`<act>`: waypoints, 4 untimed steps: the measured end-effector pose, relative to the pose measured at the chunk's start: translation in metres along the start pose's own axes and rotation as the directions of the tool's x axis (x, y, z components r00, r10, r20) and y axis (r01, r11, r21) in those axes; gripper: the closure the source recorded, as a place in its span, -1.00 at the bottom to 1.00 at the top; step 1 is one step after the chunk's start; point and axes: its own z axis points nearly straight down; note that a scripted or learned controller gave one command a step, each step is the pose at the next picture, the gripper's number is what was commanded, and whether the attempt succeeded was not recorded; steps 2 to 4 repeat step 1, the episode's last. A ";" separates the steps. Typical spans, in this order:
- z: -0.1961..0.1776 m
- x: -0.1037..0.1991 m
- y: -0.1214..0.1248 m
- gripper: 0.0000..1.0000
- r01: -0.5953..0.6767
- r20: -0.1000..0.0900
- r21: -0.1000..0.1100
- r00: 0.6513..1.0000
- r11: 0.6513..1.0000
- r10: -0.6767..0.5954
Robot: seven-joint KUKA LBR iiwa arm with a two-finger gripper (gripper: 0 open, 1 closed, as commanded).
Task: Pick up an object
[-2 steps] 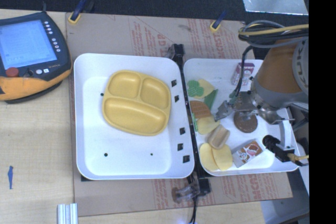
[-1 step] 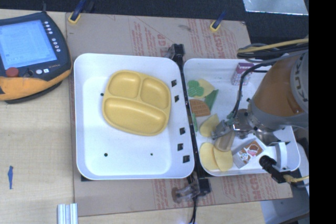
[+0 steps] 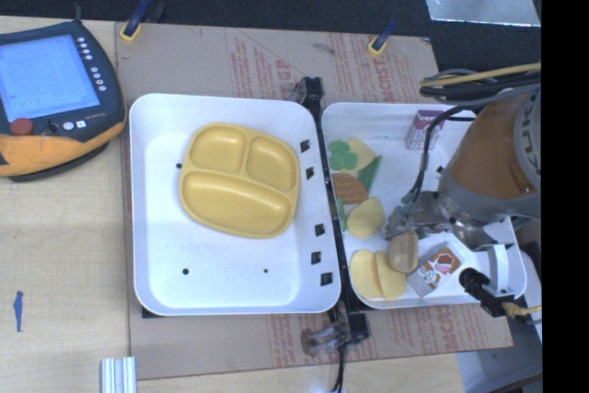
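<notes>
In the right bin [image 3: 386, 112], towards its near edge: a tan lump [image 3: 402, 253], rounded, smooth, potato-coloured, a little darker on top. Directly above it, the gripper [image 3: 406, 225], dark metal, down low in the bin, its tip at the lump's upper end. Open or closed? Cannot tell from this angle. Touching or merely hovering? Not clear either, so no calling it a grab.

Pressed against the lump on the left, two yellow slices [image 3: 376, 275], lying flat side by side near the bin's front corner. Just right of the lump, a small printed carton [image 3: 438, 266], white with red and brown markings, tipped at an angle. Above the slices, a pale yellow piece [image 3: 366, 217], then a brown round biscuit [image 3: 350, 189], then a green piece [image 3: 347, 156] on a yellow-green wedge. Up at the far rim, a small pink box [image 3: 421, 128].

Over the right side of the bin, the arm [image 3: 492, 152], orange band broad and bright, black cable looping down along it.

Next door, the left bin [image 3: 230, 281], with a yellow divided plate [image 3: 241, 179] sitting slightly askew in its upper half. Under both bins, a cardboard sheet [image 3: 230, 60], pinned at its far edge by two clips [image 3: 136, 18]. Far left on the bench, a handheld control unit [image 3: 51, 92], screen lit blue.
</notes>
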 end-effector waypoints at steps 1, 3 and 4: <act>-0.096 0.085 0.059 1.00 0.011 -0.003 -0.015 1.000 1.000 -0.011; -0.096 0.085 0.059 1.00 0.011 -0.003 -0.015 1.000 1.000 -0.011; -0.096 0.085 0.059 1.00 0.011 -0.003 -0.015 1.000 1.000 -0.011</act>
